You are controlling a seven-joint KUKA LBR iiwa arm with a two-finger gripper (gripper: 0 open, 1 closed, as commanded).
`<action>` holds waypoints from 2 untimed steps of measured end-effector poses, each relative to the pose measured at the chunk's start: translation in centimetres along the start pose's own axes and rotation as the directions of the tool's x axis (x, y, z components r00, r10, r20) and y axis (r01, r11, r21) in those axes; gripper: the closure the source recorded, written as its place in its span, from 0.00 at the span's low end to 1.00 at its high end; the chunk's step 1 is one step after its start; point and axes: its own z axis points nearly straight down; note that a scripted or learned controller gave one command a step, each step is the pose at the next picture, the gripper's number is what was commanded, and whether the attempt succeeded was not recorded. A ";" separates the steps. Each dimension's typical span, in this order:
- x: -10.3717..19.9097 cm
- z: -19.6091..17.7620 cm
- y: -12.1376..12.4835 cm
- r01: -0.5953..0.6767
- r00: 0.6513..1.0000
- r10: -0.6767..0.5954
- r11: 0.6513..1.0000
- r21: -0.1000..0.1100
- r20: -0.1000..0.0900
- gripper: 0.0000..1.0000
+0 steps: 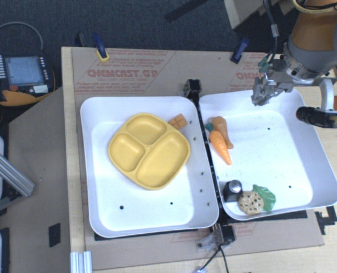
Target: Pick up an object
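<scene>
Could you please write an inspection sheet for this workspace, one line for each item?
Surface: bench under a printed brown board, bearing the left bin and the right bin side by side.
Job's things: yellow divided plate and small orange block in the left bin; two carrots, a cookie, a green piece and a small dark cup in the right bin.
Clutter: blue clamps at the board's far edge.
Grippers: gripper above the right bin's far rim, nothing seen between its fingers.
Cables: black cable at the near edge.
Surroundings: handheld pendant at left.
</scene>
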 end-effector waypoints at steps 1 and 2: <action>5.4 1.6 -0.9 0.001 1.000 -0.001 1.000 0.001 -0.001 1.00; 10.2 1.1 -2.5 0.001 1.000 -0.001 1.000 0.000 0.000 1.00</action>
